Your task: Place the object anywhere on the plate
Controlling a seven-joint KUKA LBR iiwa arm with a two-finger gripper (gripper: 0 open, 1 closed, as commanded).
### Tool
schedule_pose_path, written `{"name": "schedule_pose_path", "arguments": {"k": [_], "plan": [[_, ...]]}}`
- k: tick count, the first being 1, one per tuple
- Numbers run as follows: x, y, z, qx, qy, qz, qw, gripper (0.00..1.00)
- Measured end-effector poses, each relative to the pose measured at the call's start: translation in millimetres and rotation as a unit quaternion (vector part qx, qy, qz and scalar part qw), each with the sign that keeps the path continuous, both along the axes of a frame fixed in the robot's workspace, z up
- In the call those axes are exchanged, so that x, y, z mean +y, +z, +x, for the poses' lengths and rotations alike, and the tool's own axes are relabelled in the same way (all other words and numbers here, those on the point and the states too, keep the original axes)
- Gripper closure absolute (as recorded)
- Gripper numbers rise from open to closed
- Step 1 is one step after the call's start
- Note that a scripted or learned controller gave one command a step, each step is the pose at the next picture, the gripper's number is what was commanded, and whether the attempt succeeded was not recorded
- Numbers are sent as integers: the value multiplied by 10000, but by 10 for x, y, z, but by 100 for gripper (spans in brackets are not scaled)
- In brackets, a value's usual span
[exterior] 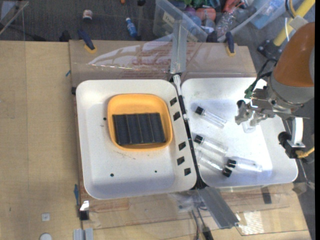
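Orange plate (116,103) holding a dark ribbed insert (139,129), left bin; clear black-capped vials (210,115) lying flat, right bin.

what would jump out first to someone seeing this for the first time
The orange plate in the left bin, with a dark ribbed rack on it, draws the eye first. Next come the clear black-capped tubes scattered in the right bin, with the arm's hand over that bin's right part.
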State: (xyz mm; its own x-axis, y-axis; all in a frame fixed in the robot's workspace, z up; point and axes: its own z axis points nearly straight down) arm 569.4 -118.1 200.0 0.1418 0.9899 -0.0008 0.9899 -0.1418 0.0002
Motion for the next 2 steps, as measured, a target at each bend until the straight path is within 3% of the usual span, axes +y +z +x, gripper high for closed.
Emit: {"name": "schedule_pose_path", "arguments": {"k": [1,2], "plan": [[205,-5,356,-15,656,-4,9978,100],[511,121,767,-26,2057,-8,9786,100]]}}
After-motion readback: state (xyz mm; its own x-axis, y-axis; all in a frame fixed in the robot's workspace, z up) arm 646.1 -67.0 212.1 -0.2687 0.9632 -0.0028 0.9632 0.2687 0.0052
